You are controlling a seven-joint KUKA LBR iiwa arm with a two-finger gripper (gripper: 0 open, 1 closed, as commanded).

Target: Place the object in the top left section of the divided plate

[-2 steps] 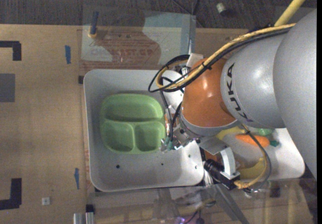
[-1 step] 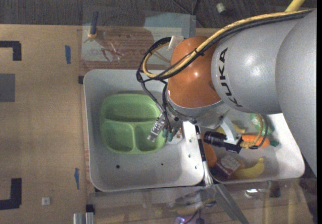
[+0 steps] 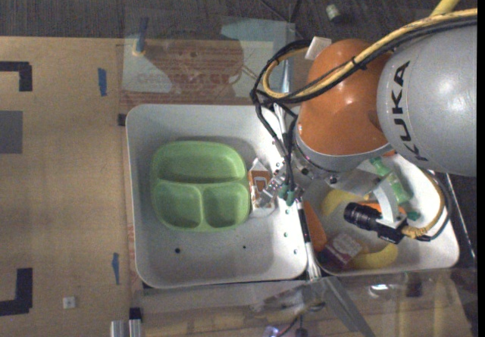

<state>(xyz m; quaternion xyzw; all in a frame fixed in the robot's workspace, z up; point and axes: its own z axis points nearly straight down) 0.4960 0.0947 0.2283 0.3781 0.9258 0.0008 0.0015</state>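
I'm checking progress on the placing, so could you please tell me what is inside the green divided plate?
The green divided plate shows bare green sections with nothing inside. Its right rim lies beside the claw, which covers what is just past that edge.

Grey KUKA arm (image 3: 432,101) with black lettering, glossy orange band (image 3: 341,104), yellow and black cables (image 3: 273,89)

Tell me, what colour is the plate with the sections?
Light green; the plate shows clearly in the camera view.
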